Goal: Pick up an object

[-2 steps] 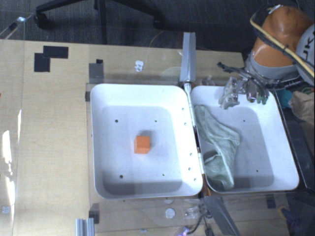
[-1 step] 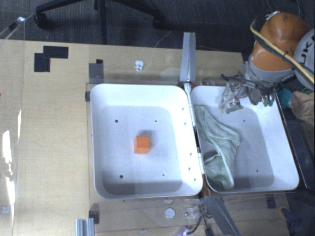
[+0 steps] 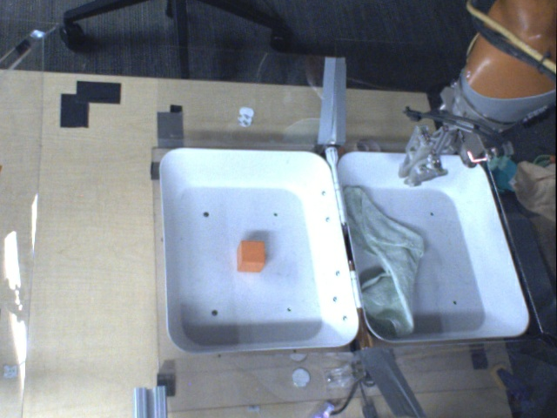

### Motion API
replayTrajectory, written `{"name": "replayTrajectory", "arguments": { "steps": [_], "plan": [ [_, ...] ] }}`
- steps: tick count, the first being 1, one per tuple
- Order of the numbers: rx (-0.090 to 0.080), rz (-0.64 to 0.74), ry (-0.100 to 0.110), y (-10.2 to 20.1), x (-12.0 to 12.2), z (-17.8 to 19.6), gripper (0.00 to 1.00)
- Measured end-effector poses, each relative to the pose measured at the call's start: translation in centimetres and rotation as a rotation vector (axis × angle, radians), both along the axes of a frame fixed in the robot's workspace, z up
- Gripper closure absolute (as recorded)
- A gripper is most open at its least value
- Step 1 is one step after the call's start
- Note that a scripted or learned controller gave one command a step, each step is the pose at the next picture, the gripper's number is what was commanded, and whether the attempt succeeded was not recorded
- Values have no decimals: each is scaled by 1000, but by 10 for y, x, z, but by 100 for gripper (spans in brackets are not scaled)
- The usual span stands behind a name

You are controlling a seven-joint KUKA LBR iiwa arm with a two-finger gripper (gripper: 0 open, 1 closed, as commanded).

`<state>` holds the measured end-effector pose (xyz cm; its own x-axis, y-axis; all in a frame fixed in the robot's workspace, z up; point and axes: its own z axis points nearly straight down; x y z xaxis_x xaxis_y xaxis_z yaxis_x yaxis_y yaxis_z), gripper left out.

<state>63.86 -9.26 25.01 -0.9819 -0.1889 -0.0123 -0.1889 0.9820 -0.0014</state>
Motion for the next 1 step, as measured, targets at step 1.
{"name": "replayTrajectory", "arguments": {
  "steps": [1],
  "plan": [
    [0, 77, 4, 23, -7, -64, 100]
  ]
}}
